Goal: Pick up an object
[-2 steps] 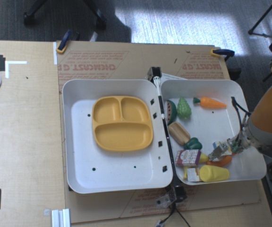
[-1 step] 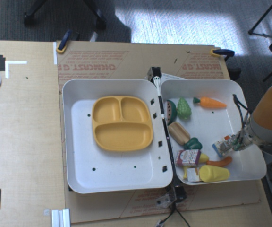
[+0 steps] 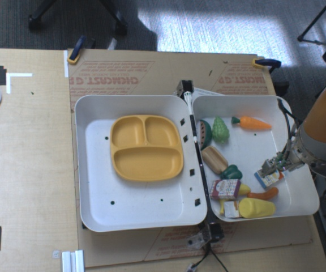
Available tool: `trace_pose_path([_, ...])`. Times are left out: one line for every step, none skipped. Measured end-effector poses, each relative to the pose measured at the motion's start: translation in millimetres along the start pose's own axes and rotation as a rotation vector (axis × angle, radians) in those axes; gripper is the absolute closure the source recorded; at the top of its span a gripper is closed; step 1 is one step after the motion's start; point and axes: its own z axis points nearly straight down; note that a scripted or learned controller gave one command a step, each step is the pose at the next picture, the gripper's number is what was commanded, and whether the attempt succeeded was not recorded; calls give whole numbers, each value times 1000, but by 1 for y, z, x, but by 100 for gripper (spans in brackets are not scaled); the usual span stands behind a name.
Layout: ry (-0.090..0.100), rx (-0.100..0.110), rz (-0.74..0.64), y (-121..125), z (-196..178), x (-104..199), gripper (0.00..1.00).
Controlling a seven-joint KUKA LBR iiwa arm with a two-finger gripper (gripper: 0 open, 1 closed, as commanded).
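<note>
We are looking at the pincer [image 3: 271,169] hanging low over the right side of the right bin [image 3: 299,208], reaching in from the right on the grey arm [image 3: 321,123] with its orange band. Whether it is gripping anything we cannot tell; its tip is too small and cluttered to read. Directly beneath it a small blue and white item [image 3: 267,178] is lying on the bin floor, touching or nearly touching the tip, so we are judging this to be the object being tried for.

The other toys are sitting in the same bin, mostly crowded along its left and front walls: an orange carrot [image 3: 252,123] near the back, a green leafy piece [image 3: 220,129] beside a watermelon slice [image 3: 204,134], a tan bread roll [image 3: 214,159], a dark green piece [image 3: 231,172], a pink box [image 3: 226,188], a yellow bottle [image 3: 256,208] and an orange sausage shape [image 3: 265,194] just in front of the pincer. That crowding is leaving the blue and white item fairly free on its far side.

The left bin [image 3: 95,208] is holding a yellow divided plate [image 3: 147,148], likely waiting as the drop place. Both bins are resting on cardboard on the table [image 3: 27,169].
</note>
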Motion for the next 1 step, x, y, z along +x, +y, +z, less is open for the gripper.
trace_pose_path([0, -1, -117, 9, -12, 25, 100])
